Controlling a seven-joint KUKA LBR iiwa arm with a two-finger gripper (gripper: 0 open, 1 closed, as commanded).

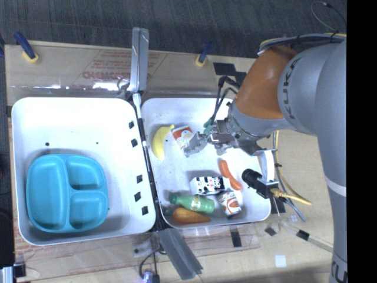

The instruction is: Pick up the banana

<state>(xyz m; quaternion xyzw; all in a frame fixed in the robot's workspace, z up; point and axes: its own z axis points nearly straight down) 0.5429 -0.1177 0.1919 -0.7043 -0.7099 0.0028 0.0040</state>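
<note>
Banana sits by the right bin's left wall. Gripper hangs just right of it, can't tell its state. It could grab the neighbouring red-and-white packet instead.

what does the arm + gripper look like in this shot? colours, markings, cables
The arm is a bulky, rounded grey KUKA with a wide orange band above the wrist and dark "KUKA" lettering on the grey shell. Thin dark cables run along the wrist down to the gripper, a small silvery-grey metal unit over the right-hand white bin. Too small to judge how the jaws stand.
</note>
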